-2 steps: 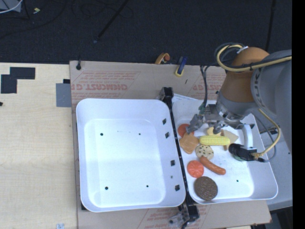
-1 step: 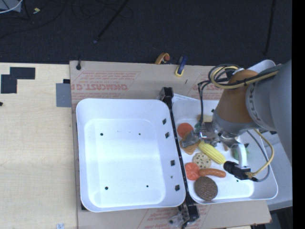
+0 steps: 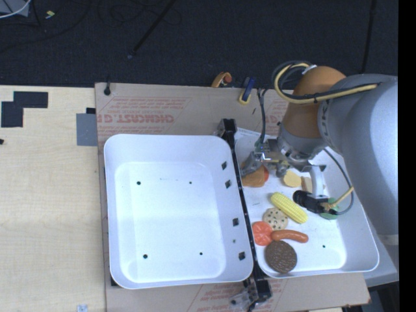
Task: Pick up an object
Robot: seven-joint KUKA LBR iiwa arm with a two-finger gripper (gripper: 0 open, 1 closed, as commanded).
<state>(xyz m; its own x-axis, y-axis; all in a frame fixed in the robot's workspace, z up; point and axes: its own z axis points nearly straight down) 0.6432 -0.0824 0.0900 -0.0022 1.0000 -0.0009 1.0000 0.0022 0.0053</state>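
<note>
one fixed camera is looking down at a slant — taking in both bins [image 3: 117, 174] from moderately near.

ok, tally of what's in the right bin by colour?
Yellow: 2, corn cob, pale wedge
Orange: 1, piece beside the hand
Red: 2, tomato slice, sausage
Brown: 2, dark round cookie, speckled cookie
Total: 7

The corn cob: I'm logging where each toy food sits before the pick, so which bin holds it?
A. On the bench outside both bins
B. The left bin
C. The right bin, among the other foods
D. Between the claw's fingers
C: the corn cob lies on the floor of the right bin, next to the spotted cookie and above the sausage, apart from the claw.
</note>
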